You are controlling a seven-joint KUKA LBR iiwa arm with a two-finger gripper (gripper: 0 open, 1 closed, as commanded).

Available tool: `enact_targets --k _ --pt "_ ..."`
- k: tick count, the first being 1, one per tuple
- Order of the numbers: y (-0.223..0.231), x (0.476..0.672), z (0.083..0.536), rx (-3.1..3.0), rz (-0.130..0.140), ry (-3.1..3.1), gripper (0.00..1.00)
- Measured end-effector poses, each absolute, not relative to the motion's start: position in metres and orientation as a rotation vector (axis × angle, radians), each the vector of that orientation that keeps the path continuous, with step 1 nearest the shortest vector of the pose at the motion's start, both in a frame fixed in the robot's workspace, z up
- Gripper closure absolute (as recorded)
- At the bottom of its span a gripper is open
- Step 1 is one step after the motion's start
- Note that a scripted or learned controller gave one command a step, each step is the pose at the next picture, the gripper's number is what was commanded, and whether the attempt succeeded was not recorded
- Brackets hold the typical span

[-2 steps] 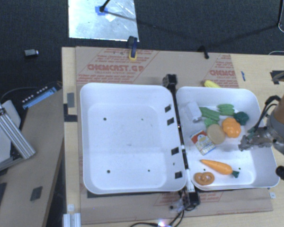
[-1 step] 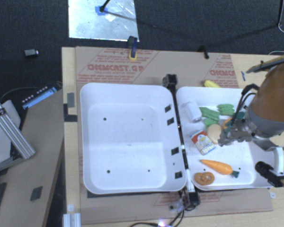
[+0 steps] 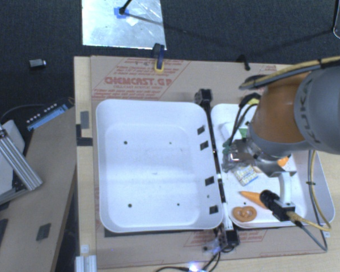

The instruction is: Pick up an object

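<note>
While the grey arm (image 3: 323, 112) reaches in from the view's right, its orange band (image 3: 275, 118) hangs over the right-hand bin (image 3: 328, 205). The gripper (image 3: 234, 156) is low inside that bin, close to the wall next to the other bin. Gripper state: cannot tell, since the wrist covers the tips from this angle. Nothing is seen held.

Camera view, positions noted from the gripper:
- Flat checked packet (image 3: 247, 176): just beside the gripper, toward the view's lower right, lying flat on the bin floor. Touching or apart: cannot tell.
- Orange carrot-shaped piece (image 3: 251, 196): further toward the lower edge, beyond the packet, lying on its side with its point toward the view's left. Apart from the gripper.
- Brown pretzel-shaped piece (image 3: 243, 213): furthest from the gripper on the same line, near the bin's front rim and just beside the carrot-shaped piece.
- Small orange scrap (image 3: 281, 162): to the gripper's far side, toward the view's right, partly hidden under the wrist. Shape not readable.
- Green scrap (image 3: 243, 133): near the gripper, toward the upper edge, mostly covered by the arm.
- Left-hand bin (image 3: 153, 123): across the dividing wall from the gripper, toward the view's left.

Both bins sit on a cardboard sheet (image 3: 139, 75) with red print.
</note>
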State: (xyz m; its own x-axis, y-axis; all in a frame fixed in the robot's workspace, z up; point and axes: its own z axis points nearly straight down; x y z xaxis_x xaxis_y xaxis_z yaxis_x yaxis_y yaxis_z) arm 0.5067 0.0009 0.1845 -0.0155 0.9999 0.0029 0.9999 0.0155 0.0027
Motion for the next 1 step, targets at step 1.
enact_targets --k 1 --pt "0.0048 0.5274 0.3422 -2.222 -0.023 -2.239 1.00"
